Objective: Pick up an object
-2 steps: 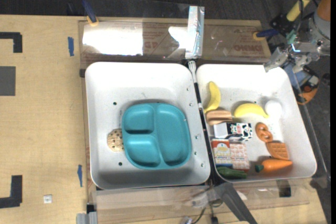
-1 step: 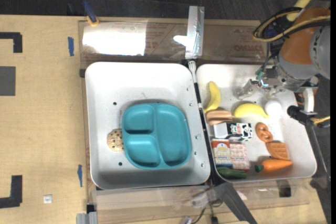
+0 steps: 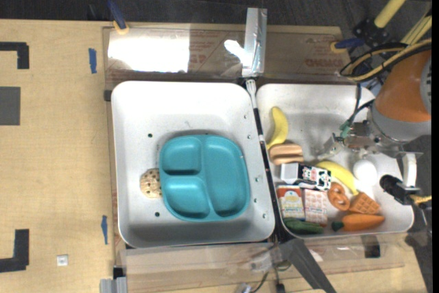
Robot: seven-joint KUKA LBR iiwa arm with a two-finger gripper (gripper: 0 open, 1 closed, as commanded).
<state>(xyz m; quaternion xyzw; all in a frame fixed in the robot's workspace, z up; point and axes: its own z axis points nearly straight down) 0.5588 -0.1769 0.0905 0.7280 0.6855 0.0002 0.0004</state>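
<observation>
Two small printed cartons (image 3: pixel 303 202) in right bin (image 3: pixel 309 96), lettering unreadable.

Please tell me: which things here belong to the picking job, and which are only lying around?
For the job: claw; right bin with two bananas, hot dog, egg, pretzel, waffle, carrot, small cartons.

Lying about: left bin, teal tray, cookie, cables.

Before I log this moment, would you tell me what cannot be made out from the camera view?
- End effector: too small and dark against the right bin to tell if it is open.
- Cookie: right side hidden under the teal tray.
- Cartons: print too small to read.
- Arm: cut off by the right edge.
</observation>
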